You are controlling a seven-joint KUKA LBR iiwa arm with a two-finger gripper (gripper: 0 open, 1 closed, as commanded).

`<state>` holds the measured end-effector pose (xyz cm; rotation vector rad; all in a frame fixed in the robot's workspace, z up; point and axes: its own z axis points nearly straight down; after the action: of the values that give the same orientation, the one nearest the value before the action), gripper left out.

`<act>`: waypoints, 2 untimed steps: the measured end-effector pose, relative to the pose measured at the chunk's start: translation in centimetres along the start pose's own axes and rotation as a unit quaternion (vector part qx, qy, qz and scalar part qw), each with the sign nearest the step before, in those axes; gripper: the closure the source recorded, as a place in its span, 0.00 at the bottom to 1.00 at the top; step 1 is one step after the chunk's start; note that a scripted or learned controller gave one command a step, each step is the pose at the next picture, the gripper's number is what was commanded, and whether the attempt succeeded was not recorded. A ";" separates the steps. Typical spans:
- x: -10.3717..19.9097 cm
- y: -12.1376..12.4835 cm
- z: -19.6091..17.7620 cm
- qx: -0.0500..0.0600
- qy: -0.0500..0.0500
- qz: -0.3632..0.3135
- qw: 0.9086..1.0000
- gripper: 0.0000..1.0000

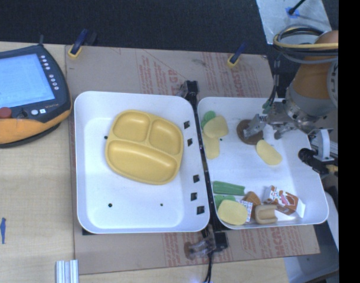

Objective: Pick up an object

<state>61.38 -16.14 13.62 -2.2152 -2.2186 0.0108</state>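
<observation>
Right bin (310,214): gripper (267,125) low at upper middle, fingers spread, nothing between them; brown disc (247,132) just left, yellow slice (268,152) just below. Advice: centre over one piece, descend straight, then close.

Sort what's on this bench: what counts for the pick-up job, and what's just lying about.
For the job:
gripper, low in the right bin
brown round piece beside it
pale yellow pieces
green pieces
small packets

Lying about:
yellow divided tray in the left bin
control pendant
blue-and-yellow clamps
</observation>
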 end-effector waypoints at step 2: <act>0.2 1.4 2.8 -0.002 0.000 0.000 1.000 0.00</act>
<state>62.72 -15.92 10.82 -2.2166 -2.2212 0.0062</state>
